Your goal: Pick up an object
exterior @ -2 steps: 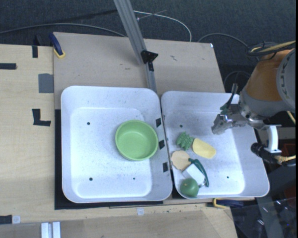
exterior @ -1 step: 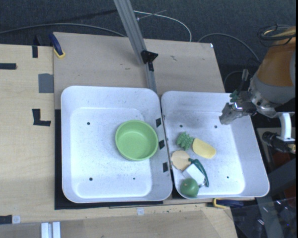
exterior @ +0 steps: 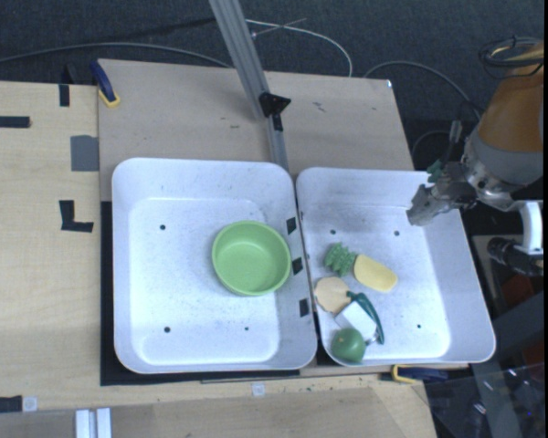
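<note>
**Bins and contents, pick-up station**

Surface (exterior: 210, 126): wooden, carrying two shallow white bins side by side.

Left bin (exterior: 155, 245): one green bowl (exterior: 250, 258) is held, upright, toward the bin's right wall.

Right bin (exterior: 438, 281): a cluster is gathered near its left wall and front edge. A green knobbly toy (exterior: 340, 260) is set just beside a yellow piece (exterior: 375, 273); below these a tan round piece (exterior: 331, 293), a white block (exterior: 357, 318) crossed by a dark green strip (exterior: 372, 315), and a green ball (exterior: 349, 344) at the front edge are found.

Arm: pincer (exterior: 422, 210) is seen over the right bin's back right corner, well apart from the cluster. Nothing is seen in it; whether it is apart or together cannot be told.
</note>
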`<state>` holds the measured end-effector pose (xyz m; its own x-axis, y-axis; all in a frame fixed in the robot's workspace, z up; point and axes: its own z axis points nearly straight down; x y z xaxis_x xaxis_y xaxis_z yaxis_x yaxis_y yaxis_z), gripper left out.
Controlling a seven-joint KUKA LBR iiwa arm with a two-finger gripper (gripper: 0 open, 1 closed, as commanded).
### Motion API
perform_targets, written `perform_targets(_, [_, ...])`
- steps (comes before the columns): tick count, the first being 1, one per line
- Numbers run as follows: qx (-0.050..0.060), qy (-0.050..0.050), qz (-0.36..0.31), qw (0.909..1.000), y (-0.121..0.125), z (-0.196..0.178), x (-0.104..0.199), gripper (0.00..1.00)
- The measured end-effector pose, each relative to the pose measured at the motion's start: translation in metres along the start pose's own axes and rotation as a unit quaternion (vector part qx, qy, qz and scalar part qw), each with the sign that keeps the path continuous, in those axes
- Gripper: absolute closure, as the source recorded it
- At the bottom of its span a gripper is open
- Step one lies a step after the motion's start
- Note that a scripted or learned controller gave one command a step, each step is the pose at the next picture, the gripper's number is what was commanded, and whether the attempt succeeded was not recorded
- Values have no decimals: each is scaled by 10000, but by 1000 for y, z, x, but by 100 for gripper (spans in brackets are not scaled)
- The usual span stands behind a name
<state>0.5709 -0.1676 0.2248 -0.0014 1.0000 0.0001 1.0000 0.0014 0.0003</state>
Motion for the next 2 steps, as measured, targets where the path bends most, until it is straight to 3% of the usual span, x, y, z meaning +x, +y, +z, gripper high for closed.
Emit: perform_targets(2, [18, 9, -27, 10000, -5, 18, 110, 100])
